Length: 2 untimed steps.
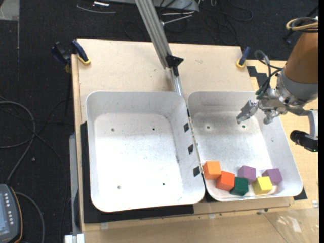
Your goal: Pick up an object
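Note:
Several small blocks lie clustered at the near end of the right bin (pixel 223 110): an orange one (pixel 212 169), a red-orange one (pixel 226 180), a green one (pixel 240 186), a yellow one (pixel 262 185) and two purple ones (pixel 247 172) (pixel 274 175). My gripper (pixel 257 114) hangs over the far right part of this bin, well away from the blocks. It is open, its fingers spread with nothing between them.
The left bin (pixel 101 105) sits beside the right one, their rims meeting at the middle. A slanted metal rod (pixel 154 29) runs from the top down to the bins' junction. Clamps (pixel 81 54) (pixel 243 59) grip the board's far corners.

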Available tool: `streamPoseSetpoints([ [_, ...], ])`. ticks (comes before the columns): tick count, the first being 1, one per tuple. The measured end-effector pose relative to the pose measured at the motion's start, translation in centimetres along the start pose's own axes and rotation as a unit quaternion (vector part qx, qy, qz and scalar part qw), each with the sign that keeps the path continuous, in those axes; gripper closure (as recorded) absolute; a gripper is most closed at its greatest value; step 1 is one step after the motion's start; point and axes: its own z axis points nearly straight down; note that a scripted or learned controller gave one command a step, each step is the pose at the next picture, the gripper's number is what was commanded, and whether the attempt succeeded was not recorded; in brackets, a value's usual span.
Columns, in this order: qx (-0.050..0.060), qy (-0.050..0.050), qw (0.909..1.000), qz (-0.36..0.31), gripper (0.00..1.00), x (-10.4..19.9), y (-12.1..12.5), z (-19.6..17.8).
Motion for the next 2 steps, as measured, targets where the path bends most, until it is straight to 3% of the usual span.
streamPoseSetpoints([
  [1, 0.005, 0.0, 1.0, 0.004, 0.0, -4.6, -7.9, 6.6],
  [2, 0.001, 0.001, 1.0, -0.002, 0.0, -0.7, -9.7, 6.7],
])
